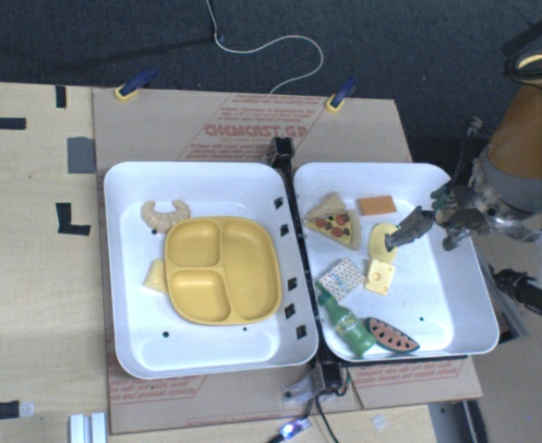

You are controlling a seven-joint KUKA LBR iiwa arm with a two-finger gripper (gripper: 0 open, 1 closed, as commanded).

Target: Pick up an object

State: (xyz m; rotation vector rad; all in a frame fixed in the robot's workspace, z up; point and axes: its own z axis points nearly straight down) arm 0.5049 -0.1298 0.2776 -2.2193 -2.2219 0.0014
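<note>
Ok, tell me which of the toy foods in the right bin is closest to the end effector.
The pale yellow piece just below the orange square. The end effector hangs right at its edge, while the pizza slice, cheese wedge and watermelon slice lie farther off.

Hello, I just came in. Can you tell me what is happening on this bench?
A robot arm reaches in from the right over the right bin. Its gripper hovers above a pale yellow piece and holds nothing that can be seen. That bin also has a toy pizza slice, an orange square, a cheese wedge, a green bottle and a watermelon slice. The left bin holds a yellow divided plate.
</note>
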